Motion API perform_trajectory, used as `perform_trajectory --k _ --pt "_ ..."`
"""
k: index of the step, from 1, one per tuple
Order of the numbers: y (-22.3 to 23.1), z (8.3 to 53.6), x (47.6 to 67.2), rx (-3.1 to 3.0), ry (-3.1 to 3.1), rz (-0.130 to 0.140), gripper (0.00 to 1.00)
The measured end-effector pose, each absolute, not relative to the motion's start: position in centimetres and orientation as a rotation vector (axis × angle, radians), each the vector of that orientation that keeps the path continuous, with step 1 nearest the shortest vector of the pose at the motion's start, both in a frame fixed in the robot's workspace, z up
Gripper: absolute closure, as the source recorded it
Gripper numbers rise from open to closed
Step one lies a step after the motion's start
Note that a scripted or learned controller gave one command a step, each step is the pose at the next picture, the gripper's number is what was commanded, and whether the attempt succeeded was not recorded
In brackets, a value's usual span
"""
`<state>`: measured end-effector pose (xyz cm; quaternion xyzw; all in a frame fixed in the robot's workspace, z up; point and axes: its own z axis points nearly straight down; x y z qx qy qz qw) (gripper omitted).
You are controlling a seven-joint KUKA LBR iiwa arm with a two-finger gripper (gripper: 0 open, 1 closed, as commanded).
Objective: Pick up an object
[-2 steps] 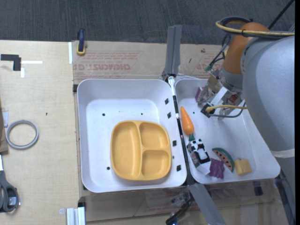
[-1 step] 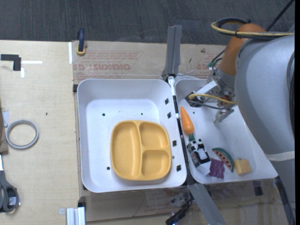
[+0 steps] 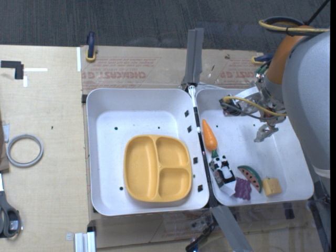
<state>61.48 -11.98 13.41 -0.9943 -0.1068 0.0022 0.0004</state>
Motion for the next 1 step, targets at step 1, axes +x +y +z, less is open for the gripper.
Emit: perform_trajectory --k 1 --pt "-15.43 9.05 60.27 -3.124 -0.318 0.009 0.00"
